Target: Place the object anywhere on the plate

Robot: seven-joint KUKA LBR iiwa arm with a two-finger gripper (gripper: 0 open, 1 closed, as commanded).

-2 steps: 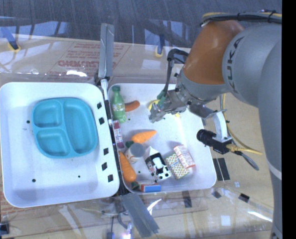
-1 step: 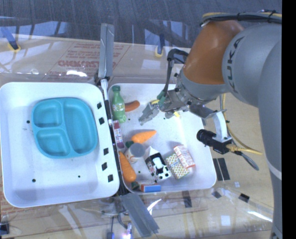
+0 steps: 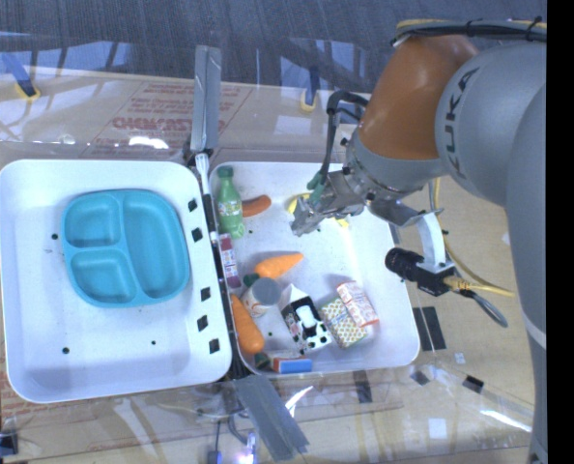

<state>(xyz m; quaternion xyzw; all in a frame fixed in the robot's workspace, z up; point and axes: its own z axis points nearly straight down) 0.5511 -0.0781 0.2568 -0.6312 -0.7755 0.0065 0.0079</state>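
My gripper [image 3: 306,220] sits low in the right bin [image 3: 369,264], upper middle of the frame, over a yellow item [image 3: 294,202], probably my pick. Whether it is clenched, I cannot tell. The blue divided plate [image 3: 123,245] waits centre-left for the drop.

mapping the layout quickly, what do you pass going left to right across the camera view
blue plate → green bottle → upper carrot → patterned carton
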